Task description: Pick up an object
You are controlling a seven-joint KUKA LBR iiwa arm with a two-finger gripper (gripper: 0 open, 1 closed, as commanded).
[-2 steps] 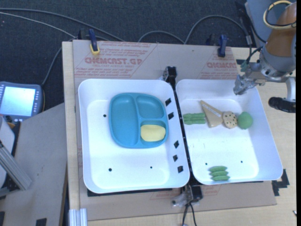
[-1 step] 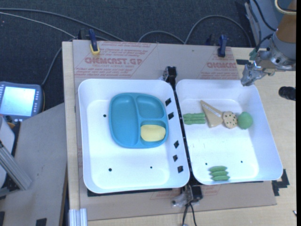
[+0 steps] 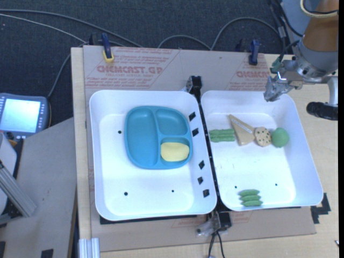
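Two white bins (image 3: 102, 144), one blue tray (image 3: 141, 144), perhaps six food pieces (image 3: 250, 197)

A single fixed camera looks down at a slant from above the brown cardboard-covered bench (image 3: 161, 63), set back far enough to take in both shallow white plastic bins (image 3: 107, 198) on that bench and the dark carpet beyond its far edge.

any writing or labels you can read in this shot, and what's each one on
"CHEMCAST GP": red print on the brown paper-faced board under the two bins, at its far left.
"CHEMCAST": the same red print, partly seen, on that board's far right, beside the blue clamp.
Smaller red lines under both: too blurred to read.
Handheld grey pendant's screen: glowing, nothing legible.
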